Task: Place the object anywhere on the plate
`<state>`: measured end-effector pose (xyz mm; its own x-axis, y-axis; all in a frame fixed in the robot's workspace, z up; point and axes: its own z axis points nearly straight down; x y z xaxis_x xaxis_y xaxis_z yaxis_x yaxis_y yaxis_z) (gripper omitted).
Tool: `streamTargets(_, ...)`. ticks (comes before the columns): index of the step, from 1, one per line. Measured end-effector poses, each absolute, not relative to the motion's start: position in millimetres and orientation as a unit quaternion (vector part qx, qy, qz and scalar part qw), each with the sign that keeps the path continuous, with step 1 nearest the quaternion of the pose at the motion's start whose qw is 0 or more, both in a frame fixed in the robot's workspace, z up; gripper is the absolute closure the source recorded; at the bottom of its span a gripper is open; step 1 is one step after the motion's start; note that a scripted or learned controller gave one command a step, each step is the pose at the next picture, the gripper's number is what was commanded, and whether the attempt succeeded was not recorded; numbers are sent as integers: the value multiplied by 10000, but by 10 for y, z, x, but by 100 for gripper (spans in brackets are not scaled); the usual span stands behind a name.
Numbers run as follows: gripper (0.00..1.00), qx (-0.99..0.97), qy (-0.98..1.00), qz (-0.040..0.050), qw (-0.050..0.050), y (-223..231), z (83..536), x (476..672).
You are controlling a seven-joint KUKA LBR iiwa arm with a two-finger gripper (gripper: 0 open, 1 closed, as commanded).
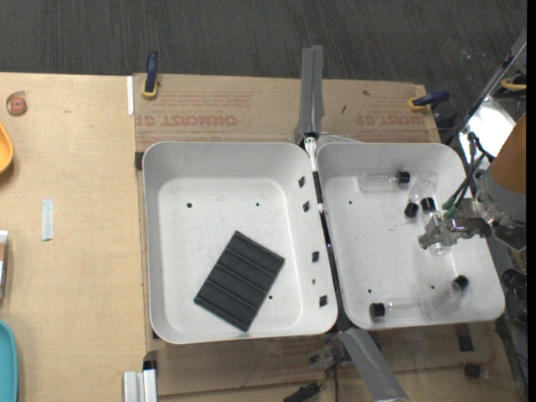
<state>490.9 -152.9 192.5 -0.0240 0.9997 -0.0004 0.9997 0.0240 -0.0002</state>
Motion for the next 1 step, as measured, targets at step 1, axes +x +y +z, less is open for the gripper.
streamTargets(1,100,5950,8037,-9,-2,-939,1625,5732)
